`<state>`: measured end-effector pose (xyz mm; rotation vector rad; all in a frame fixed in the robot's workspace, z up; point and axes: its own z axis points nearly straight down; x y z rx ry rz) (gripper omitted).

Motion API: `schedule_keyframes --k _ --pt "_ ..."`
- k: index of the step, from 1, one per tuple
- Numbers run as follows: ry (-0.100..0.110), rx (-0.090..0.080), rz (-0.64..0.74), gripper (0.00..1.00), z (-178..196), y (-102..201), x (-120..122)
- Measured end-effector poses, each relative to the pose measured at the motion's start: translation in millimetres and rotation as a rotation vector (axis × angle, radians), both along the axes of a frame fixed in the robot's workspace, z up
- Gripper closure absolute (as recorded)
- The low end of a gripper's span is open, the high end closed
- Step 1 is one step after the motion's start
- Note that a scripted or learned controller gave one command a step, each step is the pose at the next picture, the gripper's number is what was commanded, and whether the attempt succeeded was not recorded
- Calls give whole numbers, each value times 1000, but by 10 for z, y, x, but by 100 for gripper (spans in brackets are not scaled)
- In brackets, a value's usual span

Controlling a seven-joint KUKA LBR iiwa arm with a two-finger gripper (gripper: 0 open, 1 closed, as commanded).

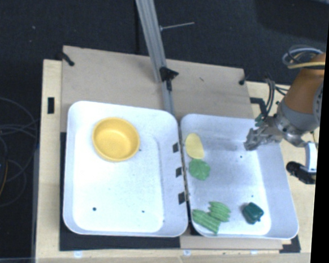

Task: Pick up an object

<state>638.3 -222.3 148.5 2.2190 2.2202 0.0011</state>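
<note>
Holding one yellow bowl (116, 139), left bin (76, 166), perhaps five items, right bin (277, 182)

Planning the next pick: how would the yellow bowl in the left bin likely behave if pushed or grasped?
The yellow bowl looks like thin moulded plastic, so probably light and stiff. It sits upright on a wide base, so a push would likely slide it across the smooth left bin rather than tip it. Its round rim may slip from the end effector unless pinched across the wall.
</note>
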Motion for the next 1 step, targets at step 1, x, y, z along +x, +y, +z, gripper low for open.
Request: schedule_keyframes --k 1 --pt "-3 -1 -1 100 610 -55 -42"
